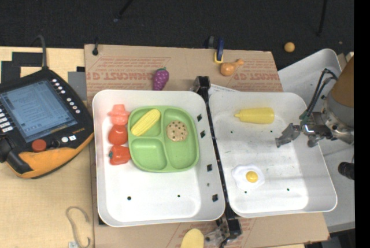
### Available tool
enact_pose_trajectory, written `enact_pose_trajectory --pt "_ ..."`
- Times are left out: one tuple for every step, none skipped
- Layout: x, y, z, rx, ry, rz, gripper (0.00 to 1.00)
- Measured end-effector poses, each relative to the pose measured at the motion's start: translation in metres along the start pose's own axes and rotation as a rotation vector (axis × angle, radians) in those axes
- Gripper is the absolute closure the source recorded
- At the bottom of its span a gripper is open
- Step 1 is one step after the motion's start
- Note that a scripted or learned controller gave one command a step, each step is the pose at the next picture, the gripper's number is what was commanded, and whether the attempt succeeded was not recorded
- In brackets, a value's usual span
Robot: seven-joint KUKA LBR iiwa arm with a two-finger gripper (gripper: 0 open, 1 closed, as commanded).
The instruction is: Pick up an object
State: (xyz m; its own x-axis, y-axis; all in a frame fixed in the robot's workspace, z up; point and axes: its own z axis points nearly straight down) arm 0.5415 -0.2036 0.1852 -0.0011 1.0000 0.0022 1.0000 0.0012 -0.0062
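Camera view caught the claw [298, 136] over the right bin [324, 200], near its right wall, fingers spread wide with nothing between them. Up and left of the claw lay the yellow bottle [255, 115], long axis running left-right across the bin; the fried egg [250, 176] sat below-left.

The robot's arm [347, 88] comes in from the right side. The part I can see is round, with an orange-brown patch on it. Thin black cables [319, 91] loop out from it and curve down toward the wrist. The wrist is a chunky grey and silver block with small dark bits on it. The end effector [287, 137] is made of dark grey metal, and it looks thin and pointy at the tip.
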Motion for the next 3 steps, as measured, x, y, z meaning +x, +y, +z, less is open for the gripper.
enact_pose_trajectory --pt "-0.004 -0.003 0.062 0.000 0.000 0.000 0.00" --pt "-0.002 -0.002 0.100 -0.002 0.000 -0.001 0.00" --pt "-0.003 -0.002 0.087 -0.005 -0.001 0.002 1.00"
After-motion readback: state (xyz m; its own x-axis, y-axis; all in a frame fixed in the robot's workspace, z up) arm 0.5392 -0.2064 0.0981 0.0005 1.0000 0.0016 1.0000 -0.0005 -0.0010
